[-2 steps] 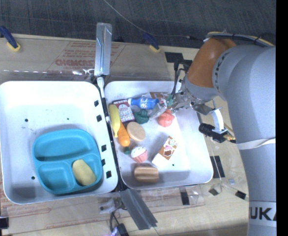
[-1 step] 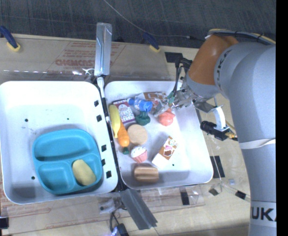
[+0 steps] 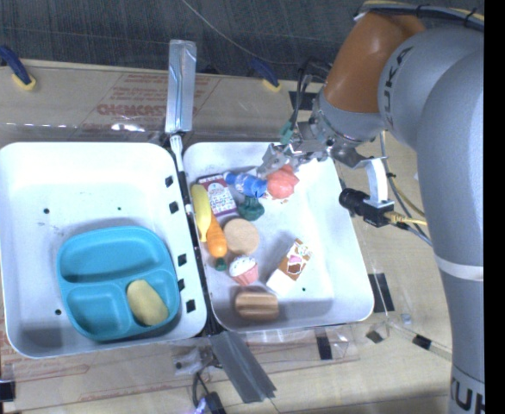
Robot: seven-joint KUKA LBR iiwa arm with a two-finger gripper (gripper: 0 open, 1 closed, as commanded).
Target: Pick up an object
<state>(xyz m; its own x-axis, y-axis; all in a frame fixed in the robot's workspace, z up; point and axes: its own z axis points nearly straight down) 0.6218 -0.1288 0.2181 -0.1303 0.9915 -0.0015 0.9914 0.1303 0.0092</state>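
Nearest the camera, along the right bin's (image 3: 356, 296) front edge, lies a brown bun-like toy (image 3: 256, 302). Just behind it stand a pink cupcake (image 3: 245, 271) and a small cake-slice box (image 3: 293, 261). In the left bin (image 3: 28, 188), a blue tray (image 3: 106, 266) sits toward the front edge with a yellow-green potato (image 3: 147, 303) in its front right compartment.

Further back, against the right bin's left wall, a banana (image 3: 201, 210) and an orange carrot-like piece (image 3: 216, 241) lie beside a tan round (image 3: 241, 235). Behind those come a purple packet (image 3: 221, 198), a green bit (image 3: 252, 206) and a blue piece (image 3: 251, 185).

At the right bin's far edge the gripper (image 3: 280, 158) is low over a red ball (image 3: 282, 184), apparently touching its top; how far it is opened cannot be told, and nothing shows clearly between its tips.

By the look of it, the grasp is being attempted and the lift is not yet made. The next move calls for closing squarely on the ball, which may roll away, then rising straight up clear of the neighbouring blue piece.
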